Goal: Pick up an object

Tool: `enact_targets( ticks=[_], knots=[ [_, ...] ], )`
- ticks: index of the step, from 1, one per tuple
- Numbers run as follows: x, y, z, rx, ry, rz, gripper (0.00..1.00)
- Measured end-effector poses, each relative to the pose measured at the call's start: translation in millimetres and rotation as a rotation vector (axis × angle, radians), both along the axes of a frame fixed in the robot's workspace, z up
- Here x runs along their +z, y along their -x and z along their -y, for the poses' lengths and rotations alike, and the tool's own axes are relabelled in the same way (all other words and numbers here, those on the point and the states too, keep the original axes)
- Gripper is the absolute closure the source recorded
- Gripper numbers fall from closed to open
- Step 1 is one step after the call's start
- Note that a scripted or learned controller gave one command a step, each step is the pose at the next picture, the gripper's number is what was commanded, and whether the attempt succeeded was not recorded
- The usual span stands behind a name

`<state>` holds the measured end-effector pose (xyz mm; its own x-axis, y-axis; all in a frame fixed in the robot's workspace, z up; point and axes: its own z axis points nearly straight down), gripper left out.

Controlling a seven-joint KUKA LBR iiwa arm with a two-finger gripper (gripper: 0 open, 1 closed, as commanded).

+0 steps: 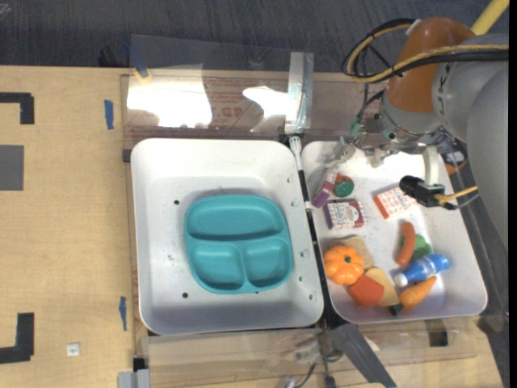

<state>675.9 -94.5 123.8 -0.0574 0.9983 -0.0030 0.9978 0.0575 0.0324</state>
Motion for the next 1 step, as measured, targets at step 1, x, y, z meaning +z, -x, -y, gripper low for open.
enact_targets(
  ticks=[1],
  knots=[
    [-4.7,9.4,3.7,-0.035,0.002,0.017,0.00]
  ],
)
